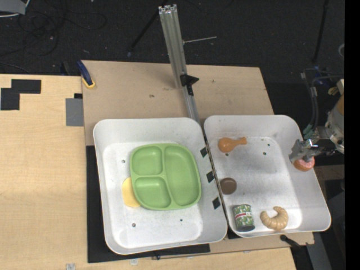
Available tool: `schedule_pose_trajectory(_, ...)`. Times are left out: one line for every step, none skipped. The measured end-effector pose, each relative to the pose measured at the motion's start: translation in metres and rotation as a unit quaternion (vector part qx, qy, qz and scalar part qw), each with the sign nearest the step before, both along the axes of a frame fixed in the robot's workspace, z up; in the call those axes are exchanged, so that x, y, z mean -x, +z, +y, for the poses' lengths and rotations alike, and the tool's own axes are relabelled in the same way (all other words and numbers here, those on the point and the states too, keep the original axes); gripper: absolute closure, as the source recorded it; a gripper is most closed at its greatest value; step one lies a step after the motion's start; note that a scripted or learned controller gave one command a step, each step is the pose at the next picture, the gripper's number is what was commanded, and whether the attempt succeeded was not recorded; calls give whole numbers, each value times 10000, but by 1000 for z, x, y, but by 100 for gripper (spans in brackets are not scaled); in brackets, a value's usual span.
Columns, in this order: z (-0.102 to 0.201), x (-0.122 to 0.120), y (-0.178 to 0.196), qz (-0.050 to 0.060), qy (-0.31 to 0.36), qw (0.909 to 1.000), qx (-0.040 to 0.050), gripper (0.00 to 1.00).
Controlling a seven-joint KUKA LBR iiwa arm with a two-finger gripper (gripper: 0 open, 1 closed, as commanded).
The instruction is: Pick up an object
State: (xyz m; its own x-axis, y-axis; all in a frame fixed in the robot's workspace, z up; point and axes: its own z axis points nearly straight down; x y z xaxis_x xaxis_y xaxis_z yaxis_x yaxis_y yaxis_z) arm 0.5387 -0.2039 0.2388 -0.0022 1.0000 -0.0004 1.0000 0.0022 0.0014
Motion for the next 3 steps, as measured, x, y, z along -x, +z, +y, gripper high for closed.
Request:
schedule_pose_trajectory(58, -16, -5, 18, 15, 10000, -14, 100)
schedule_pose_trajectory(114, -25, -17, 25, 11, 10000, -12, 100)
schedule_pose_trajectory(169, -35, -7, 15, 18, 10000, -13, 100)
